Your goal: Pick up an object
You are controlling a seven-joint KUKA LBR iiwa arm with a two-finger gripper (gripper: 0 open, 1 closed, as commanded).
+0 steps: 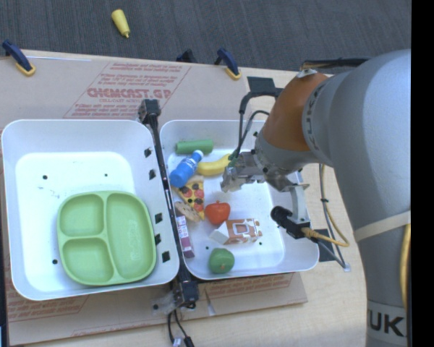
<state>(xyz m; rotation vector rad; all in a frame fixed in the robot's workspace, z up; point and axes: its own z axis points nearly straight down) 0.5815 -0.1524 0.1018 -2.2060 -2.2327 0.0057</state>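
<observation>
hanging over the right bin point(296, 255), the gripper point(230, 179) is above the small things gathered there, probably so one can be picked. if it is open or closed i cannot tell. the banana point(214, 166) lies just beside it, to the upper left; the red tomato point(218, 212) is near, just below it. the green tray point(105, 237) sits in the left bin point(29, 150), well apart.
</observation>
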